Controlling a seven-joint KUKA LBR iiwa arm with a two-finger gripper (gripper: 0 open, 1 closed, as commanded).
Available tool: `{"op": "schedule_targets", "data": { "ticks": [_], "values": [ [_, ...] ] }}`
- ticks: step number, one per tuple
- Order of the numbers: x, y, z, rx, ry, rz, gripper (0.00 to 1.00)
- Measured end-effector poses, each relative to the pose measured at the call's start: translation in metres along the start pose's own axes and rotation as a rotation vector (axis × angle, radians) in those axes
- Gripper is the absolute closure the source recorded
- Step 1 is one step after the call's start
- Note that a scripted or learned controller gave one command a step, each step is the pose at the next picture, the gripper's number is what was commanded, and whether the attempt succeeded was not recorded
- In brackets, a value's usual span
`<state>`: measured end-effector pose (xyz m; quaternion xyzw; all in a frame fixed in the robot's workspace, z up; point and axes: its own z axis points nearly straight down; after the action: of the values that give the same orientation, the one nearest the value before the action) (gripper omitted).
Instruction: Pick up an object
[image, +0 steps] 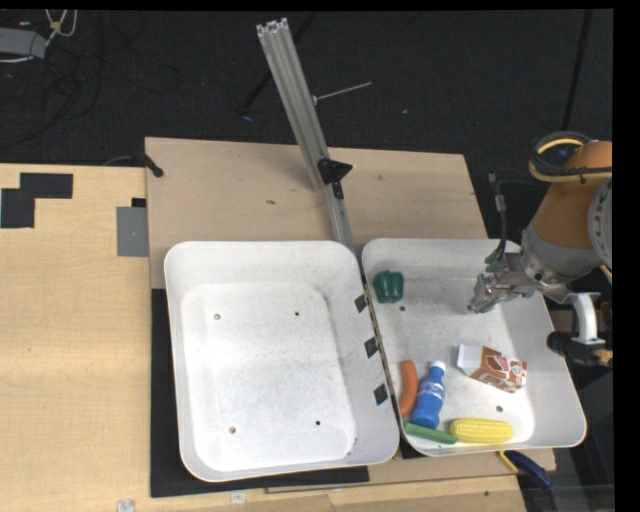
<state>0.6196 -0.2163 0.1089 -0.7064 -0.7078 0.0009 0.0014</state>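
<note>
end effector (484, 298) low in right bin (560, 420); finger state unclear; arm (570, 215) cropped.

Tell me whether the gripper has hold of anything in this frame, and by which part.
Nothing is seen held. The gripper hangs low over bare floor in the right bin, apart from the green pepper and the brown carton.

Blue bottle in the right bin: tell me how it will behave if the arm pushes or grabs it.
The blue bottle lies on its side, so it would likely roll under a sideways push. It looks like smooth plastic, possibly slippery. The carrot right beside it would probably get nudged too.
</note>
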Motion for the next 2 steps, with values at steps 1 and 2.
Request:
{"op": "schedule_targets", "data": {
  "ticks": [1, 2],
  "values": [
    [0.008, -0.005, -0.053, -0.006, -0.001, 0.000, 1.00],
    [0.004, -0.009, -0.097, -0.006, -0.002, 0.004, 1.00]
  ]
}}
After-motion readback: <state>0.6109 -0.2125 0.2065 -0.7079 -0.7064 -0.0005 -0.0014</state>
